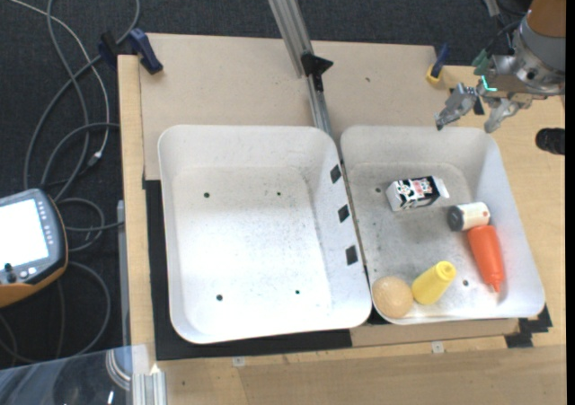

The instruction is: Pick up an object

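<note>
A small black-and-white carton [418,192] lies on its side near the middle of the right bin [503,180], the likeliest target among four loose items. It looks light and stiff, with flat printed faces that would give two fingers a fair purchase across its short width; a hard squeeze could dent it. Just to its right rests an orange bottle [485,249] with a white cap, lying lengthwise toward the bin's near corner; its smooth, tapering body may slip or roll unless it is taken across the thicker middle. At the bin's front edge a yellow bottle [433,283] touches a round tan ball [392,296], a pair crowded enough to spoil a clean closing on either.

The gripper [474,112] hangs above the right bin's far rim, its two fingers spread apart with nothing between them, well clear of every item. The left bin [180,161] sits alongside, and an aluminium post [287,17] rises slantwise behind the seam between the two.
</note>
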`<state>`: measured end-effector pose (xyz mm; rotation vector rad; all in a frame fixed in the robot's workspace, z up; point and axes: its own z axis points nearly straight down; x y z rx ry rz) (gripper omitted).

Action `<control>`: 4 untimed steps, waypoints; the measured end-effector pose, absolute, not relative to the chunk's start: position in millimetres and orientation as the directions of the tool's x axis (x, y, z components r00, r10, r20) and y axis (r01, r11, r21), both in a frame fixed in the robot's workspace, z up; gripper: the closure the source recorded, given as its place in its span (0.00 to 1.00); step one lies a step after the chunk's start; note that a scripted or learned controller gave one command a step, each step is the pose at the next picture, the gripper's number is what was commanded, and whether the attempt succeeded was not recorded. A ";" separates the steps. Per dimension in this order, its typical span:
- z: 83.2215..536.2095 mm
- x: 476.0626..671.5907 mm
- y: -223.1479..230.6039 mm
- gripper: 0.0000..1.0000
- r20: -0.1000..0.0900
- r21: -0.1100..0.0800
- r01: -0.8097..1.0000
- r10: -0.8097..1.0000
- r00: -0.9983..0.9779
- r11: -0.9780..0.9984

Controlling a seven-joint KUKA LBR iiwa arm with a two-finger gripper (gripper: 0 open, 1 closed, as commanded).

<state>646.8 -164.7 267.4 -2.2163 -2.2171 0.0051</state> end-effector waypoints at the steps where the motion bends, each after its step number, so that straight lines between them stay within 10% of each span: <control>1: 270.3 647.2 -164.5 0.00 0.001 -0.003 1.000 1.000 -0.002 0.002; 4: 112.1 655.7 -155.4 0.00 0.002 -0.008 1.000 1.000 -0.002 0.002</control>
